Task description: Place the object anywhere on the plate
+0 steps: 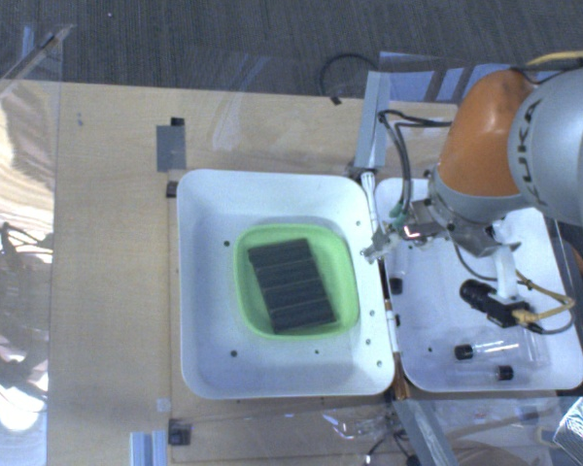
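Observation:
A square green plate (345,294) sits in the middle of the left white bin (204,289). On the plate lies a dark grey ribbed block (291,285), flat and slightly turned. My gripper (381,247) hangs under the grey and orange wrist (481,153), over the left edge of the right bin (554,357) near the divide between the bins. It is apart from the block, and nothing shows between its fingers.
In the right bin a clear tube with a black cap (476,349) lies near the front, with a second small black-capped piece (506,372) beside it. A small black item (395,284) sits by that bin's left wall. The bulky arm covers the right bin's rear.

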Controlling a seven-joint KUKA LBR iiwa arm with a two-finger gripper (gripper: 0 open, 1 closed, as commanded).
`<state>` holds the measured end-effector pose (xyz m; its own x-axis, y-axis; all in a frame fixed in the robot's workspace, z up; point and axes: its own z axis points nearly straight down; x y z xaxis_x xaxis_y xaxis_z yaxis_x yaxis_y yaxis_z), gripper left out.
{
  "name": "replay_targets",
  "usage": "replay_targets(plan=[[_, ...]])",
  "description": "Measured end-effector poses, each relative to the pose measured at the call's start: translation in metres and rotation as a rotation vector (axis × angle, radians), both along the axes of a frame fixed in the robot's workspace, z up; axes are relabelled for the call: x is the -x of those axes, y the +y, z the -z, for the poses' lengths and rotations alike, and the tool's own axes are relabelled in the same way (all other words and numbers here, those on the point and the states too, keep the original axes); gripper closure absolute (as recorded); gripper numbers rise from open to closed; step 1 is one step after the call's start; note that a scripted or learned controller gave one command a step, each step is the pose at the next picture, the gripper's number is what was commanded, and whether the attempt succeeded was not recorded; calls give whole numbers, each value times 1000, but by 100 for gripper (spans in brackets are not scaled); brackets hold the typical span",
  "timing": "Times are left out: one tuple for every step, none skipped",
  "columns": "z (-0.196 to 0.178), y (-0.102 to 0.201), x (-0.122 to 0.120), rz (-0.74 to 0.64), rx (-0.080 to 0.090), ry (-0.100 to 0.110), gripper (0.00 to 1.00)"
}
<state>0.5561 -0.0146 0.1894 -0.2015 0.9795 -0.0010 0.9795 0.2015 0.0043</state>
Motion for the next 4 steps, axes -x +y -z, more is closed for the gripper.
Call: replay_targets(plan=[[-57,-15,39,5,0,-4,0],[-61,21,37,22,0,-2,0],[-34,-3,18,14,0,-1,0],[-43,28,20,63,-1,-3,0]])
